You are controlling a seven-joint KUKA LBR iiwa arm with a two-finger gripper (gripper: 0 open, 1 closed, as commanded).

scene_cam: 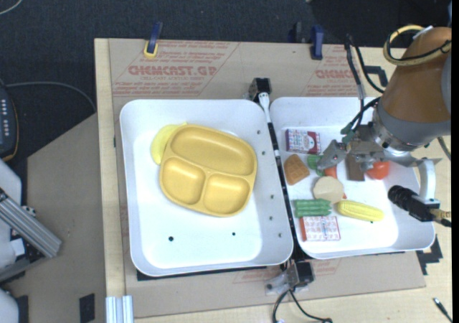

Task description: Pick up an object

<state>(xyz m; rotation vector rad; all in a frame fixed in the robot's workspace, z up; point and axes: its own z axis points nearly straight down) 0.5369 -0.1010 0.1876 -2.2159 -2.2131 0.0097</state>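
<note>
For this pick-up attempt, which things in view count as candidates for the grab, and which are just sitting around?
Candidates, all in the right bin:
corn cob, green beans, bread piece, pale round piece, two red-and-white packets, red item by the hand.

Lying about:
yellow divided tray, left bin, blue clamps.

The one camera hung fixed above the brown cardboard-covered surface (215,63) and looked down at a slant, far enough off to take in both shallow white plastic bins (140,192) side by side, plus dark carpet beyond the far edge. The grey arm with the orange band (423,74) came in from the right side of its view.
</note>
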